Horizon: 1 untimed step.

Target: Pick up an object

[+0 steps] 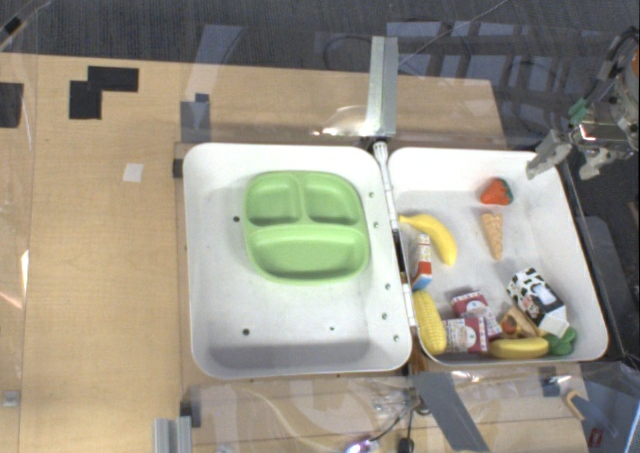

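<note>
A: Report the position of the gripper [565, 156].

B: It sits at the upper right corner of the right bin [450, 166], near the rim. 2 grey fingers point down and apart, and nothing lies between them, so I judge it released and carrying nothing.

A: Where are the candidates for the pick?

B: All are in the right bin. The strawberry [495, 192] and the ice cream cone [493, 234] lie closest to the gripper, each with bare floor around it. The banana [434, 237] lies near the divider. The corn cob [430, 322] and the black and white carton [527, 290] sit in the crowded lower area. The left bin [210, 241] carries a green divided plate [304, 224].

A: Risks?

B: A descent at the present position may strike the bin rim. In the lower cluster, items touch, so the fingers may jam on a neighbour or drag 2 items.

A: Limits of the view?

B: The arm is cut off at the right edge. The small red packages in the cluster are too blurred to identify.
</note>
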Tool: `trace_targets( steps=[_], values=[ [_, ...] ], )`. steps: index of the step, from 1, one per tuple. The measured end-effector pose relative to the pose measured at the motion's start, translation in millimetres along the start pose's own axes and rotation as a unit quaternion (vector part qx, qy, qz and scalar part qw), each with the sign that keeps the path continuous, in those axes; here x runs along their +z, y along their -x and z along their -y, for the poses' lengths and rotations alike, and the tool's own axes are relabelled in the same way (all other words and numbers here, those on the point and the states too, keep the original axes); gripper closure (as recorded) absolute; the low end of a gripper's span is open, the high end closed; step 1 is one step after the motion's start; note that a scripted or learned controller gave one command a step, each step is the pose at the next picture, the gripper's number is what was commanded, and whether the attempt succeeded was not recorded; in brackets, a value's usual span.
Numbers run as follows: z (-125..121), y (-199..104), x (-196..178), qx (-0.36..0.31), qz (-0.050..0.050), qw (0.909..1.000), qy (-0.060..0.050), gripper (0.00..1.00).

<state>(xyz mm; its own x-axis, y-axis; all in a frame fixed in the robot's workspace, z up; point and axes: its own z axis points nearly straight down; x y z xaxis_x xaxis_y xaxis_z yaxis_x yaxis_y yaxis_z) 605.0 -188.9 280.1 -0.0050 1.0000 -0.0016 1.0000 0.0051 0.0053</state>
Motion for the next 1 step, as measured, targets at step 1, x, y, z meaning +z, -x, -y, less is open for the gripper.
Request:
trace_targets(
  steps=[1],
  values=[
    [8.4,-31.9,162.5,0.077,-0.001,0.997,-0.001,0.0]
  ],
)
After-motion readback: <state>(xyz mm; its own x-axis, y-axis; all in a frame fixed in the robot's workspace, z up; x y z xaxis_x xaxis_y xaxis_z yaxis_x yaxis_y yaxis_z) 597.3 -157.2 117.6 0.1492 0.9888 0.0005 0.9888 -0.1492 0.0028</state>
